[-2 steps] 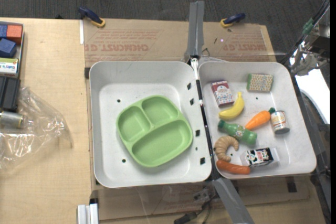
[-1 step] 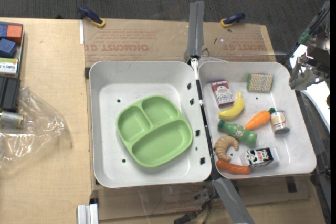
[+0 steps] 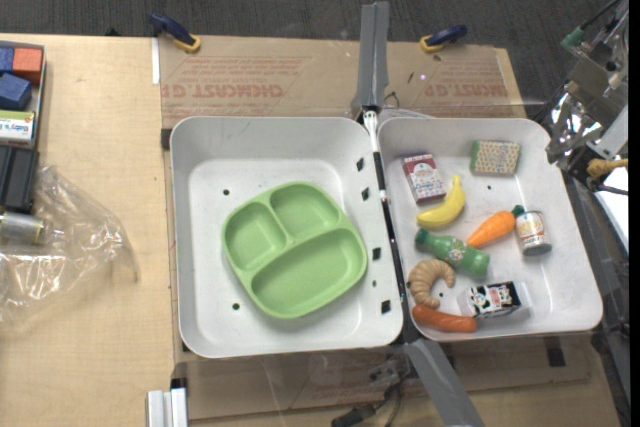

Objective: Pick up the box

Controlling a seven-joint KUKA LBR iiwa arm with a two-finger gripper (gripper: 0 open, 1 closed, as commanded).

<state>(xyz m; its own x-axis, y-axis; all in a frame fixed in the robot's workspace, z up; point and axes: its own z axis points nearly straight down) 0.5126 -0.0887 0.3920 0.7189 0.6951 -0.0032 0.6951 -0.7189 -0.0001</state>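
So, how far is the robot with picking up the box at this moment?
Nothing looks done yet. The red and white box lies flat in the right bin, next to the banana, untouched. A second small carton with a cow print also lies at the bin's near edge. Nothing is in hand: part of the arm stands outside the bin's far right corner. Reaching in, grasping and lifting are all left.

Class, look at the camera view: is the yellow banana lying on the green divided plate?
No. The banana lies in the right bin among the other toy foods, while the green plate sits in the left bin.
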